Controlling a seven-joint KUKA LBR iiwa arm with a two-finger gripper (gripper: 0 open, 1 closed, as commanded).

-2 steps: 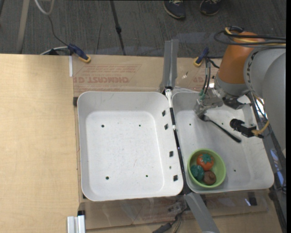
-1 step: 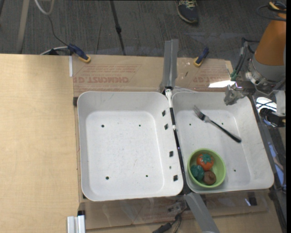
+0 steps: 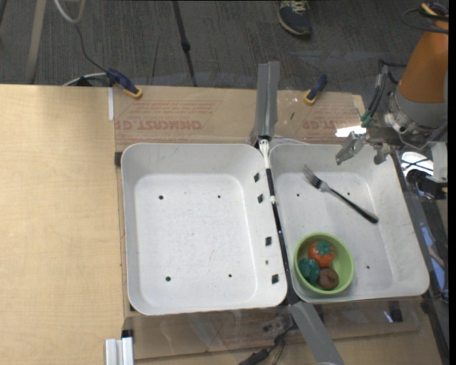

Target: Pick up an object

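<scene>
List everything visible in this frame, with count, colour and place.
bins: two, white, side by side on the bench
fork: one, metal head with black handle, lying in the right bin's upper half
bowl: one, green, front of the right bin
small items in the bowl: three, one orange, one teal, one brown
clamps: two, blue and orange, at the cardboard's far edge
shoe: one, dark, on the floor at top
arm: one, grey with orange band, upper right
pincer: one, metallic, above the right bin's far right corner

KUKA arm (image 3: 426,68) is seen at upper right, orange band above grey wrist. Gripper (image 3: 363,148) is hung low at frame's right side, w/ nothing held between fingers.
</scene>
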